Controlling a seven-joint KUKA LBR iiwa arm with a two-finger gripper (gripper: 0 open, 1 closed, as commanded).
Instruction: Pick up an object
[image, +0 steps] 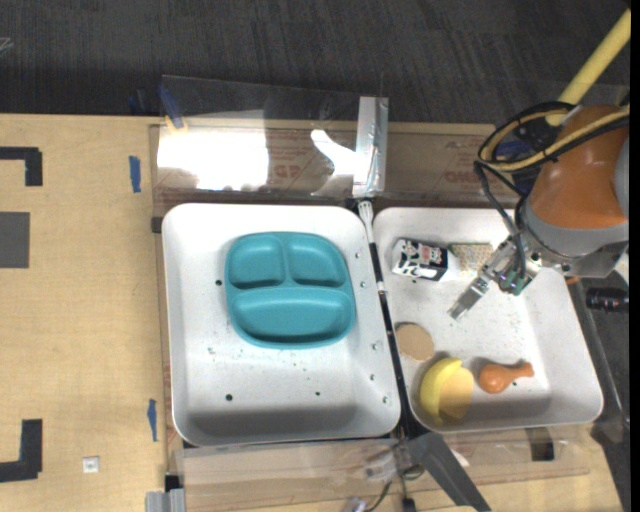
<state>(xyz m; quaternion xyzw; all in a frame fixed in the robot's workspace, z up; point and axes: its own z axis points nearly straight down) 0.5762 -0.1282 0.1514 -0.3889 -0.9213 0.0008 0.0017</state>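
Small black-and-white carton (419, 259), perhaps a printed box, lies near the hand (462, 305); I cannot tell the hand's grip.

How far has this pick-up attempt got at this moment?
Done: the arm has reached over the right bin. In hand: nothing visible; the gripper hangs above bare bin floor. Left: closing on and lifting an object. The black-and-white item, tan disc, yellow toy and orange toy all lie untouched.
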